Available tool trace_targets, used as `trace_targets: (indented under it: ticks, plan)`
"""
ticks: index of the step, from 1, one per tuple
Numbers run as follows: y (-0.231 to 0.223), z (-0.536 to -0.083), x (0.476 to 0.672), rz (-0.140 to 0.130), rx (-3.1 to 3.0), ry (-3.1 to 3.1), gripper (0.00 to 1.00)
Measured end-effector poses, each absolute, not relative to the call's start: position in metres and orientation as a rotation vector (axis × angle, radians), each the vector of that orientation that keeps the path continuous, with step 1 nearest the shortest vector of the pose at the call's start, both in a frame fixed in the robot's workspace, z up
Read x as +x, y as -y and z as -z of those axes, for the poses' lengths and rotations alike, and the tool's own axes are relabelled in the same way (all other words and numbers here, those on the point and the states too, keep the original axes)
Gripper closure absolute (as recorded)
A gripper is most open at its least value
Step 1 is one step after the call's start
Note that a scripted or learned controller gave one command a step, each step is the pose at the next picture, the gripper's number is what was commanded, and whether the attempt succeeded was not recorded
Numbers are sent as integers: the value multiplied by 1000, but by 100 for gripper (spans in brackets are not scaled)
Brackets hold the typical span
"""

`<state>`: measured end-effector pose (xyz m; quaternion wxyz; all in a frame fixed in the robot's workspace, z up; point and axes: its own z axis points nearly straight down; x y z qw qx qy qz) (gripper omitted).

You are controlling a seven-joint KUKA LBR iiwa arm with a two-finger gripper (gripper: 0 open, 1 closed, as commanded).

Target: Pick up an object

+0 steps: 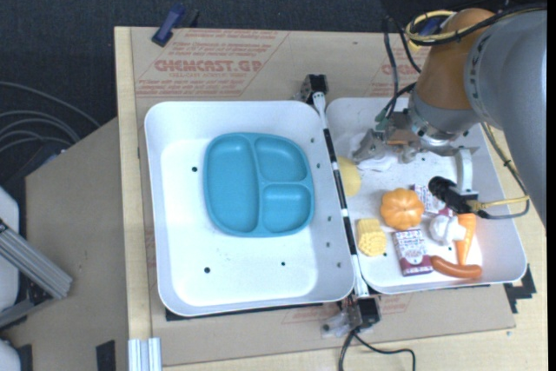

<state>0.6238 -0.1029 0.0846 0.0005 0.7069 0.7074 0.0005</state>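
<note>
Gripper hangs low over the right bin, near its back-left corner; can't tell its state from this angle. Below it lie a yellow piece against the divider edge, a small pumpkin, corn, a red packet, a sausage and a carrot, crowded twd the front-right. Left bin holds a blue divided tray w/ bare floor around it.
</note>
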Motion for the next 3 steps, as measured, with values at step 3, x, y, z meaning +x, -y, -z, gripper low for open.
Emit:
trace_targets:
  ticks: [3]
  plan:
    - [92,-85,666,2,2221,-2223,0]
